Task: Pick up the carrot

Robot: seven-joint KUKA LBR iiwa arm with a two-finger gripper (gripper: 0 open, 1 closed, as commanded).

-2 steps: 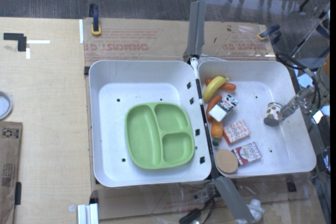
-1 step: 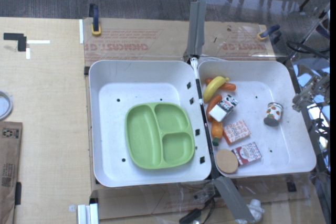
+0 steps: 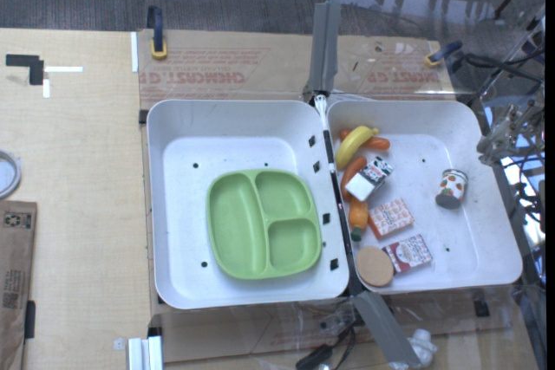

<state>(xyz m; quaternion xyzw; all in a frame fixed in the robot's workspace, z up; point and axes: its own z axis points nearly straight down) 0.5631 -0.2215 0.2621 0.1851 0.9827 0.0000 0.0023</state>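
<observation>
Gripper state: the gripper [image 3: 500, 137] is seen at the right bin's far right edge; whether its fingers are parted cannot be told.
Carrot bearing: the carrot [image 3: 353, 175] lies well to the gripper's left, long axis slanted, beside the banana [image 3: 354, 144].

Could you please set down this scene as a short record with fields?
left bin: holds a green divided plate
right bin: holds the toy food
carrot: near the right bin's left wall, partly under a small carton
banana: just behind the carrot
other items: two flat packets, a round biscuit, a small jar
tool: at the right bin's right rim, far from the carrot, nothing seen in it
</observation>
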